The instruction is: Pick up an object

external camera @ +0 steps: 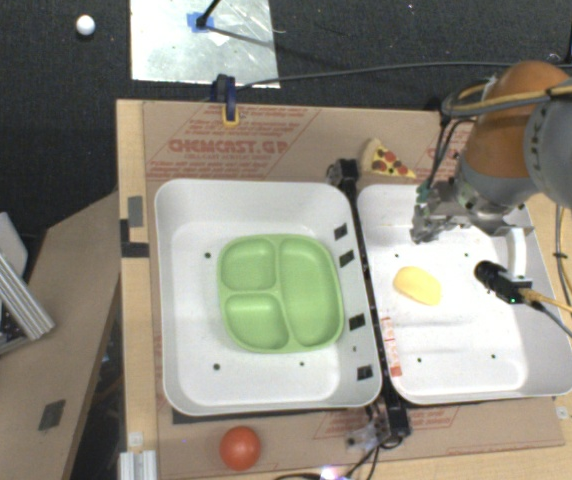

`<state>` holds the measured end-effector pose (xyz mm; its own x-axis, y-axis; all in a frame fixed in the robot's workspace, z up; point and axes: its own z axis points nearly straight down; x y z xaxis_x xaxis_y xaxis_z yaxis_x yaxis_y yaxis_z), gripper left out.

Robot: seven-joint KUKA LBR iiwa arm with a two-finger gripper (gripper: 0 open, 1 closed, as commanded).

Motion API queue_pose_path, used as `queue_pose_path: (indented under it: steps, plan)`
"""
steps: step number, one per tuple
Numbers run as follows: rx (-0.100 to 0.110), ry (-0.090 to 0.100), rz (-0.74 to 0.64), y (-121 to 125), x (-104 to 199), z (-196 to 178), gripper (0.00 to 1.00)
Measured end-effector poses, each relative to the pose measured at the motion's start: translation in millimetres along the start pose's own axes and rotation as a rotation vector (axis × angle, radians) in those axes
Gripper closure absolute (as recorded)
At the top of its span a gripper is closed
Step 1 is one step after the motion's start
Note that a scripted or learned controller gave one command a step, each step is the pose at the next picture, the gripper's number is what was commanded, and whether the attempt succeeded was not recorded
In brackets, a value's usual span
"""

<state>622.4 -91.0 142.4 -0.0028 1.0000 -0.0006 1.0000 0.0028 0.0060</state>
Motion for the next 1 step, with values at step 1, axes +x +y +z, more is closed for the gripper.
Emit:
queue_pose_path:
  steps: [1]
  plan:
    - [-0.003,0.000,-0.002,10.5,-0.4,-61.5,1.00]
